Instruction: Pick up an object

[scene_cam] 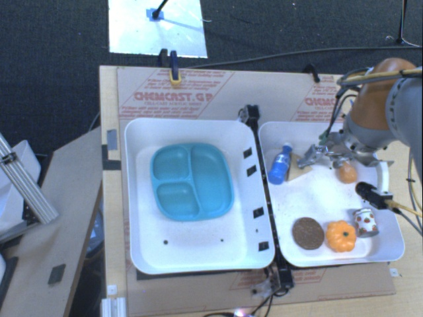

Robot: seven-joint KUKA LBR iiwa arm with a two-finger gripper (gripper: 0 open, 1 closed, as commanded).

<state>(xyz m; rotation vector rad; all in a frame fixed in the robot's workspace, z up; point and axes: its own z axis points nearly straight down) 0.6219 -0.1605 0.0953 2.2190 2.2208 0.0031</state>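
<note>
Though nearby, bottle [281,164] beside end effector [309,158]

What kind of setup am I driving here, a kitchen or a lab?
Most likely a robotics lab bench: two white bins clamped onto a board, toy items such as a small pumpkin and blue bottle, and loose cables.

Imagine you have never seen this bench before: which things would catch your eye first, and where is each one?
The turquoise divided tray stands out most, lying alone in the left bin. In the right bin, a bright orange pumpkin sits near the front edge beside a brown disc, and a blue bottle lies by the dividing wall. The arm's pincer hovers over the far part of that bin, near the bottle.
</note>
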